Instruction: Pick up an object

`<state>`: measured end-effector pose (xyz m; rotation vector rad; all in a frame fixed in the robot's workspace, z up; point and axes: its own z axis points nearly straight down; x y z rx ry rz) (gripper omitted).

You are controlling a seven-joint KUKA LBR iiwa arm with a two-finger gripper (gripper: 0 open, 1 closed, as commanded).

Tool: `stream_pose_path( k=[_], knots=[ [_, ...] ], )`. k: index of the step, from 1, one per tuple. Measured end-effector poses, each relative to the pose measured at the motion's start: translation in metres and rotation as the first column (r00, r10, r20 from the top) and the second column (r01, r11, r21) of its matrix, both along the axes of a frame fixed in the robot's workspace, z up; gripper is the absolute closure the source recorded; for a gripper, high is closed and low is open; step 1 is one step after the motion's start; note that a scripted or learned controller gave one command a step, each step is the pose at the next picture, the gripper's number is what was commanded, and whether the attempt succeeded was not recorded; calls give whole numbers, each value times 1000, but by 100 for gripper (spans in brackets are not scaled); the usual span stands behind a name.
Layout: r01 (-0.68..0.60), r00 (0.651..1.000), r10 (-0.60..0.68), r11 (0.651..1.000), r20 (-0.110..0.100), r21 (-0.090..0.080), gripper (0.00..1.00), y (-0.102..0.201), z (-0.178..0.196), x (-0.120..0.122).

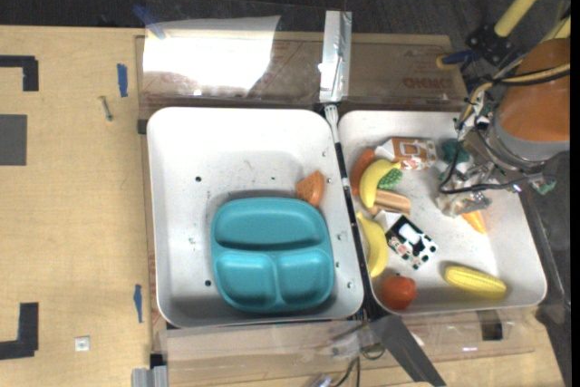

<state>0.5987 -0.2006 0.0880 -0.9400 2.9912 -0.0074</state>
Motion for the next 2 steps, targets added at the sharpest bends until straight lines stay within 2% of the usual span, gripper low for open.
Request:
stream_pose_path(
  k=[1,2],
  knots=[
    [57,998,-57,998,0,1,0,-24,0,-42],
    [199,980,-199,980,4,3,0,3,0,-28]
  ],
)
